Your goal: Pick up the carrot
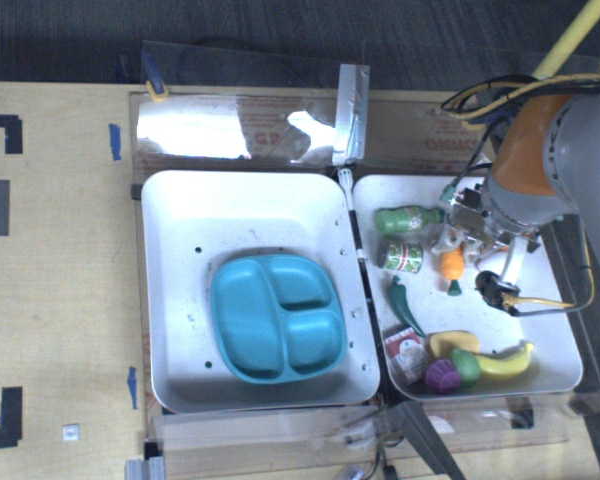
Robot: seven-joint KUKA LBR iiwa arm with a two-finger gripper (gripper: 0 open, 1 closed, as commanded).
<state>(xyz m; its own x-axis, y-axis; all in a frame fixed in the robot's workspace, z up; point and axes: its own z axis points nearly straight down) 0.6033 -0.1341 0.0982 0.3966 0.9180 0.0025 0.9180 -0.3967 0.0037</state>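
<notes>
A pale wooden worktop (60, 298) was seen carrying two white bins. A blue divided plate (278, 316) lay in the left bin (170, 218). The right bin (565, 358) held two green cans, a green pepper, a banana and a purple fruit. The carrot (451, 267) was gripped — stem down — between the closed fingers of the gripper (458, 248), the arm bent over it from the right.

The counter (50, 268) is pale wood-grain board marked with black corner brackets and short blue tape strips. Two shallow white bins sit on it side by side, touching along their inner rims: the left bin (170, 268) and the right bin (560, 358). A clear plastic panel (240, 128) stands behind the left bin.
</notes>
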